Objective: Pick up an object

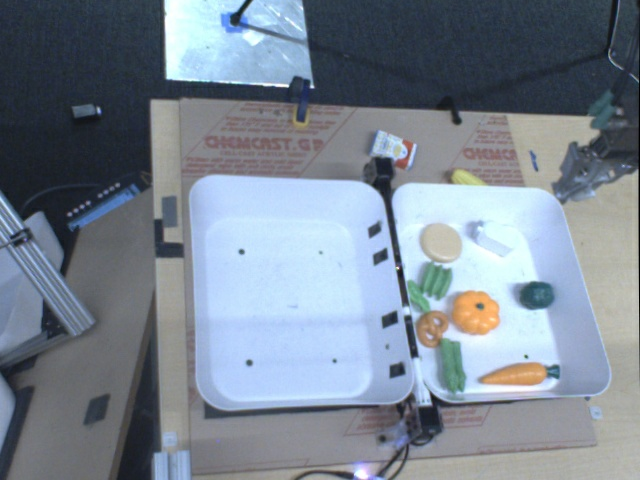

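Evidently the approach has barely begun: the grey two-finger gripper [577, 180], its grasp unclear, hangs outside the right white plastic bin [575, 258]; it must descend toward the round orange toy pumpkin [475, 312] below-left.

A foil sheet [238, 26] lies beyond the bench, a clamp [299, 101] at the cardboard's [270, 138] far edge.

A robotics lab: two white bins [290, 193] on a cardboard-covered bench [260, 138], aluminium framing [40, 278], loose cables [450, 68].
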Tool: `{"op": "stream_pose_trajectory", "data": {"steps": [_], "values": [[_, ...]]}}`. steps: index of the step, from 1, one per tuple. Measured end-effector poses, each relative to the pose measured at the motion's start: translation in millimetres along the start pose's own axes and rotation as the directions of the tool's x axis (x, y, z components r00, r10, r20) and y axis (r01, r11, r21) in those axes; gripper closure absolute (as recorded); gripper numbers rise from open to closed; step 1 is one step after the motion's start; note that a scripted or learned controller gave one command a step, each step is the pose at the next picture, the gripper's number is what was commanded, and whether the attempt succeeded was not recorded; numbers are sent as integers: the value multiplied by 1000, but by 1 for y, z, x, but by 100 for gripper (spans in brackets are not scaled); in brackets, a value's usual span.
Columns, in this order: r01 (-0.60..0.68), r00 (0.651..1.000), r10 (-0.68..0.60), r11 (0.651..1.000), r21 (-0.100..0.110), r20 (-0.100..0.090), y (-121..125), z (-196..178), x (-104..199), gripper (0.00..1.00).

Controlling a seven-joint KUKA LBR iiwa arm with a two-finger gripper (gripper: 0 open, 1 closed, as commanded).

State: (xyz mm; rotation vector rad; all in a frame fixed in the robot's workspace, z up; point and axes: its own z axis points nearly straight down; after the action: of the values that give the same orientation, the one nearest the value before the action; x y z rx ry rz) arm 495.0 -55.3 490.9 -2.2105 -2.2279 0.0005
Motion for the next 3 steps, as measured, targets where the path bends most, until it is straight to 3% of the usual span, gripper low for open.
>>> {"op": "stream_pose_trajectory", "data": {"steps": [1,2,3], "values": [[-9,1000,9,1000,-10,4,-9,-47,-35,100],[4,1000,-4,1000,5,0,-8,57,49,100],[-3,1000,3,1000,-16,2,-8,-49,44,100]]}}
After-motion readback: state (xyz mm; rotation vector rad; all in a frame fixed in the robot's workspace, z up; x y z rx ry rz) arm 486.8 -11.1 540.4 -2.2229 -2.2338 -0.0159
